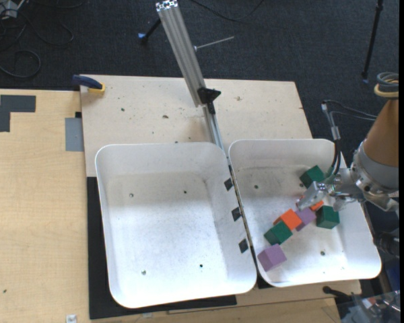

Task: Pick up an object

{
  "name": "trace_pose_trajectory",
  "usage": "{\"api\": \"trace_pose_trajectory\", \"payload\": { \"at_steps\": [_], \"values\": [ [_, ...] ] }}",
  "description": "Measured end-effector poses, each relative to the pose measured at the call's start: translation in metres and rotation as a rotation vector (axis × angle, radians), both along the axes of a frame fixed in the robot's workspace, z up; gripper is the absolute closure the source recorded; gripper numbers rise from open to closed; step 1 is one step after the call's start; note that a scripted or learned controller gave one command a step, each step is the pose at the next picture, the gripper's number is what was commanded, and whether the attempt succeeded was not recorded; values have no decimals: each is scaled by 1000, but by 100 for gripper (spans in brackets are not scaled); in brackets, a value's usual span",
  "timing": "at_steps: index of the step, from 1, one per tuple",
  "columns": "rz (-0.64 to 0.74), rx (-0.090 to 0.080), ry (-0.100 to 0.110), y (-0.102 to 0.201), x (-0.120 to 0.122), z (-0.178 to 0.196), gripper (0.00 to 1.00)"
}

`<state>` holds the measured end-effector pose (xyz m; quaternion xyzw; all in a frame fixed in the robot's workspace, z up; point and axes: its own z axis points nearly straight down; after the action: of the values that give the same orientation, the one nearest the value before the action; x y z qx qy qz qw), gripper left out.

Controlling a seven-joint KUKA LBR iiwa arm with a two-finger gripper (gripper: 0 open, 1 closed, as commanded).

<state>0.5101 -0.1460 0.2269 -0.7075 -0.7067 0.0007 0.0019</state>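
Nearest you, the right white plastic bin [363, 264] holds small blocks: a purple cube [272, 256], green cubes, an orange block [291, 219]. Your end effector [318, 197] hangs low among them; whether it grips, I cannot tell. Centre over one block before lifting.

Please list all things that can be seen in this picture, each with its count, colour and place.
Bins: 2, white, side by side on the bench; left bin, right bin.
Green blocks: 3, in the right bin; one near the top, one at the right, one lower.
Orange block: 1, in the right bin, next to the lower green block.
Purple blocks: 2, in the right bin; a larger one at the bottom, a smaller one beside the gripper.
Clamp: 1, blue and yellow, at the board's far left corner.
Metal rail: 1, silver, slanting above the bins.
Arm: 1, grey and orange, at the right.
Gripper: 1, over the right bin among the blocks.
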Motion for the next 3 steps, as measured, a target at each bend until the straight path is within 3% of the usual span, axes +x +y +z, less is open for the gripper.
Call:
{"api": "trace_pose_trajectory", "payload": {
  "at_steps": [1,2,3],
  "values": [
    [-2,-1,-1,0,0,0,0],
    [-3,1,5,9,0,-48,0],
    [-8,-2,-7,16,7,-99,0]
  ]
}}
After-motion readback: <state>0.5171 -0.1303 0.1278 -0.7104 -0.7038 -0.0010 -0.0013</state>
